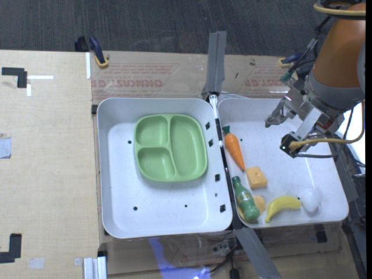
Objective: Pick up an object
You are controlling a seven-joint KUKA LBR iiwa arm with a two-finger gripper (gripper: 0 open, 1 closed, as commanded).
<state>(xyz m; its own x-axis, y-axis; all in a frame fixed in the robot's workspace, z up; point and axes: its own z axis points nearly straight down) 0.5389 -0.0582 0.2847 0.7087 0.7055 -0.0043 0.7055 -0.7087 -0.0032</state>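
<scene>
Near edge of right bin: bottle, banana, white lump.
Middle: cheese block, carrot by the left wall.
Far right corner: gripper — spread, pinching nothing.
Progress: nothing lifted — grasp still to do.

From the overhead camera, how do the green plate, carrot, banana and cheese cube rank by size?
Largest to smallest as they look:
1. green plate
2. carrot and banana, too alike to rank
3. cheese cube
</scene>
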